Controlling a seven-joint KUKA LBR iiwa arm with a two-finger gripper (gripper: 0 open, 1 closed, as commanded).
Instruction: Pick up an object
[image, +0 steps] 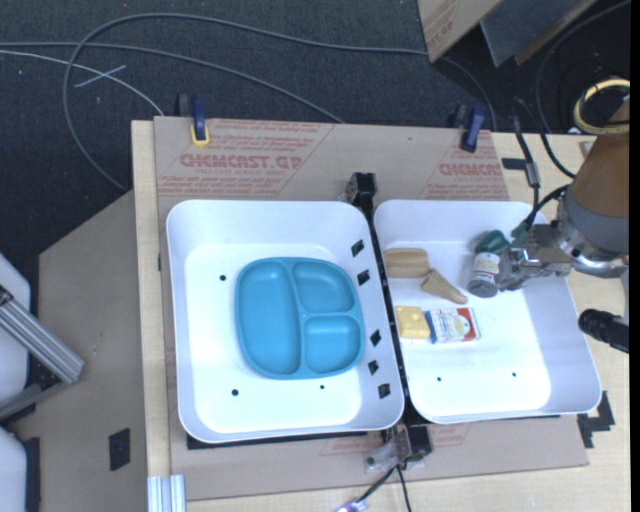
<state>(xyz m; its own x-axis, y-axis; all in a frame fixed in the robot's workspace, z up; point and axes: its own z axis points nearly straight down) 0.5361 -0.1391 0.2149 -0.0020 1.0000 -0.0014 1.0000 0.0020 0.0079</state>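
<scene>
Where the arm (600, 190) reaches in from the right, its gripper (505, 268) sits low over the far part of the right bin (500, 395), just beside a small bottle (484, 272) with a white label and grey cap. A green object (492, 242) lies touching the gripper's far side. Whether the gripper is clenched on the bottle or merely next to it, I cannot tell, since its tips are hidden against the bottle and the metal body.

Left of the bottle, in the same bin, a tan wooden block (406, 262) lies near the divider, with a tan wedge (443, 288) just to its right. Nearer the camera, a yellow piece (411, 321) touches a flat packet (452, 325) printed in blue, white and red.

The left bin (200, 250) holds a blue divided plate (299, 317) with three compartments, lying flat at its centre. Both bins rest on a cardboard sheet (250, 150) with red lettering, held by blue clamps (199, 119) at the far edge.
</scene>
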